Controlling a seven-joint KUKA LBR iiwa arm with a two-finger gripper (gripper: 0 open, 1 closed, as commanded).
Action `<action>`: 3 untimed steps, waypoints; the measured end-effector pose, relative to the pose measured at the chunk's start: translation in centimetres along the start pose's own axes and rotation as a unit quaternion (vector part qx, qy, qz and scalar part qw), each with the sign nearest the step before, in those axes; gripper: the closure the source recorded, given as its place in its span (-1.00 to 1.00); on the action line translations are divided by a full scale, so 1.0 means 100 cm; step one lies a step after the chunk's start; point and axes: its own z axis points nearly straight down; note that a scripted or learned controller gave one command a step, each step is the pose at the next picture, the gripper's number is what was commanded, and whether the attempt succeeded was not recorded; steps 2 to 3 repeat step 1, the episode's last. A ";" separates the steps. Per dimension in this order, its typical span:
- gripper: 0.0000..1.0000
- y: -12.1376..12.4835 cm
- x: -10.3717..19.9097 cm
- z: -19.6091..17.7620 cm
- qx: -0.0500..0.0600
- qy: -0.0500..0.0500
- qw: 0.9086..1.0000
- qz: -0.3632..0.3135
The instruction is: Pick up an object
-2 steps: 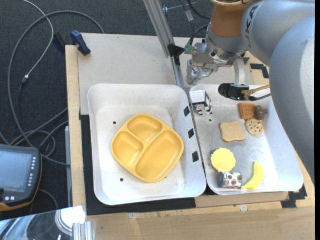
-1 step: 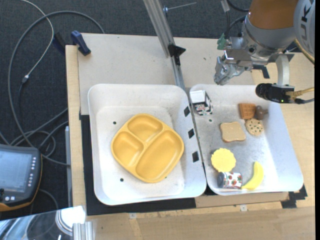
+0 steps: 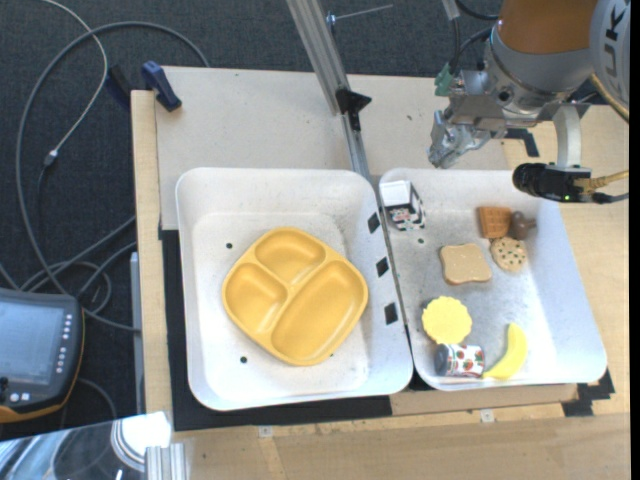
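Note:
My gripper (image 3: 447, 154) hangs above the far rim of the right bin (image 3: 585, 313), with nothing visible between its fingers. In that bin lie a small white toy car (image 3: 400, 207) at the far left corner, an orange-brown block (image 3: 492, 220), a chocolate-chip cookie (image 3: 509, 255), a slice of toast (image 3: 465, 264), a yellow scalloped disc (image 3: 446, 319), a small printed can (image 3: 459, 360) on its side and a banana (image 3: 510, 352). The toy car sits just below and left of the gripper.
The left bin (image 3: 205, 368) holds a yellow divided plate (image 3: 294, 294). A slanted metal rail (image 3: 325, 58) crosses the bench behind the bins. A blue clamp (image 3: 160, 84) sits at the bench's far left corner. Cables and a tablet (image 3: 35, 348) lie on the floor at left.

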 end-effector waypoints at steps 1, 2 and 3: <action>1.00 0.042 0.062 0.047 0.003 0.001 1.000 -0.002; 1.00 0.042 0.062 0.047 0.003 0.001 1.000 -0.002; 1.00 0.042 0.062 0.047 0.003 0.001 1.000 -0.002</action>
